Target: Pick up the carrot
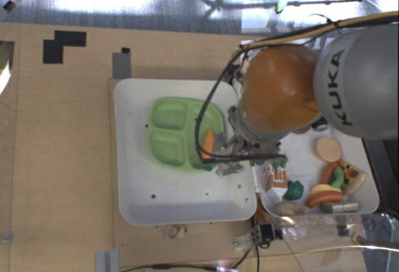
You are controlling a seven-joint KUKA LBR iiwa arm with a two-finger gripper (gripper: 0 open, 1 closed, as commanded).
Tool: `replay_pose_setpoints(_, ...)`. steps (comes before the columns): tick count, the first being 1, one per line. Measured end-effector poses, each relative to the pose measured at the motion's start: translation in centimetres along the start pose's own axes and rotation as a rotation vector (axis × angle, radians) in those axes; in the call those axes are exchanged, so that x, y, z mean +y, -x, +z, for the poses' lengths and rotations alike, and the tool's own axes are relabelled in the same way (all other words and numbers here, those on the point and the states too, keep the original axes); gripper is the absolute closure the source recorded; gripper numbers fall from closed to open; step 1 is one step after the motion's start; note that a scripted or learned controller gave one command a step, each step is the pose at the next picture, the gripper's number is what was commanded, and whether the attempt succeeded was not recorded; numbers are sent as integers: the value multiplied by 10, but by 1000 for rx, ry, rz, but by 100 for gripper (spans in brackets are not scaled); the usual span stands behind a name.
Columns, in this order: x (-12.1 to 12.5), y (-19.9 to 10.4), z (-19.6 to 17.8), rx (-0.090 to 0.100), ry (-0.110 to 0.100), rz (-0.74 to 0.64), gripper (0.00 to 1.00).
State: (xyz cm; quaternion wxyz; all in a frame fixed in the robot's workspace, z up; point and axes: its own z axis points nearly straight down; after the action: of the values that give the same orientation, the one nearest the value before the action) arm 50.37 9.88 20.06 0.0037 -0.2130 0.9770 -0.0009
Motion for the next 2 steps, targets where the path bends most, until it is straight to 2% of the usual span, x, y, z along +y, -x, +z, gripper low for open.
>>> replay_pose_setpoints(1, 101, 67, -70, -11, 6, -90, 100)
replay_pose_setpoints(2, 44, 20, -192, -15, -2, -317, 100)
